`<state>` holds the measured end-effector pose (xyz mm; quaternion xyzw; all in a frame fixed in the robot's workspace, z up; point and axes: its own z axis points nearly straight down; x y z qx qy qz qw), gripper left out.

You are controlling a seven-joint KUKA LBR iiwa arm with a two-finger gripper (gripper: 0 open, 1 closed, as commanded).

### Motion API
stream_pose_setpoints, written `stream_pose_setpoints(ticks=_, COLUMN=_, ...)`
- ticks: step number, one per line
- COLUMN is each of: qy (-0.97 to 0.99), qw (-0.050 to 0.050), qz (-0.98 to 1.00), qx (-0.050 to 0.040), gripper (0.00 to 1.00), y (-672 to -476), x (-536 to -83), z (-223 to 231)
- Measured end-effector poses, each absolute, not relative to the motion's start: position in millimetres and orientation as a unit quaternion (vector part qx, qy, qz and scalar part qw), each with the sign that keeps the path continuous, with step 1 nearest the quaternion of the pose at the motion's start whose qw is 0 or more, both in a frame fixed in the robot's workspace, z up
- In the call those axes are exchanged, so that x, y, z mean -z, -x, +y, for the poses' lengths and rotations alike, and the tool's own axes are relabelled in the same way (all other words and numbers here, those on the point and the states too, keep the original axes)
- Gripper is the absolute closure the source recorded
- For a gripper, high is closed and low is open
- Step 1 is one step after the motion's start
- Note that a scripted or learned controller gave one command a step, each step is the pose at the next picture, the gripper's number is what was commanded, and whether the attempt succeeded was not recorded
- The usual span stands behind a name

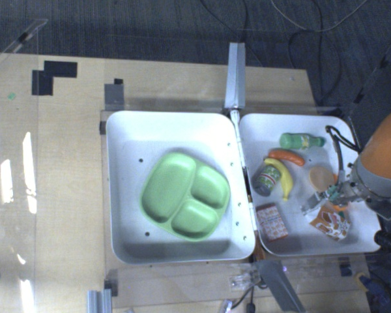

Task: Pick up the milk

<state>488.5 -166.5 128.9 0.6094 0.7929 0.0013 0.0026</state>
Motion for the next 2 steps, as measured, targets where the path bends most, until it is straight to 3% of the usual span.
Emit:
stream_pose_setpoints(ticks=1, qy=-0.575, qw=0.003, qz=0.818, qx=-0.0045, gripper=0.0, y=-491.3, x=-89.3, z=-179.9)
stream_pose_setpoints(ticks=2, qy=-0.575, qw=0.009, qz=0.818, qx=-0.0046, gripper=1.0, y=-494.4, x=-101.0, z=-181.7)
